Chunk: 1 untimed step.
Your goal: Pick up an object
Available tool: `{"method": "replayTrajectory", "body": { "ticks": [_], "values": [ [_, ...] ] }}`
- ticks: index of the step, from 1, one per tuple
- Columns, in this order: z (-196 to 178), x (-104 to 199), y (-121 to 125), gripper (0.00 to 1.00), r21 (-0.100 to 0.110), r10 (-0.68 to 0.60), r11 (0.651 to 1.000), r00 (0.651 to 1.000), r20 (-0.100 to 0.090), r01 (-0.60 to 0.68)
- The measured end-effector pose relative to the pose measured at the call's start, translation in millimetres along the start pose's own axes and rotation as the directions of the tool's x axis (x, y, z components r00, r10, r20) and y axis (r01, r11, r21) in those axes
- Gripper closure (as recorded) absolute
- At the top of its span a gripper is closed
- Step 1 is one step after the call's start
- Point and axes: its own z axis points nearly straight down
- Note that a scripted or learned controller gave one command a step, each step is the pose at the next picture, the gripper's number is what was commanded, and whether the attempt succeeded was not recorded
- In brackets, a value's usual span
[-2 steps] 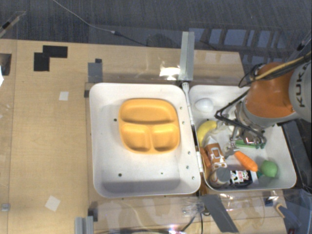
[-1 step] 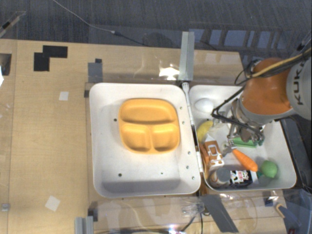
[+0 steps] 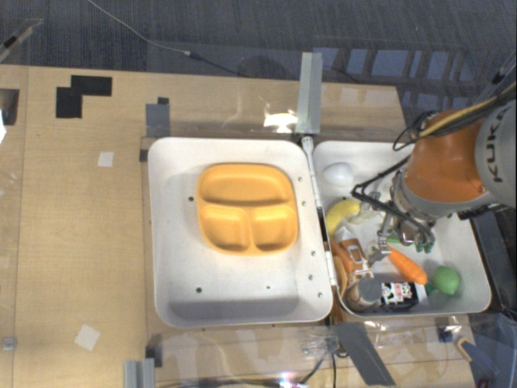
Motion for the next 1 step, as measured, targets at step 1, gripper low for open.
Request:
{"method": "replayTrajectory", "body": {
  "ticks": [1],
  "values": [
    [-54.2, 9.7, -50.2, 0.00, -0.003, -0.053, 0.999, 0.999, -0.008, 0.053]
  ]
}}
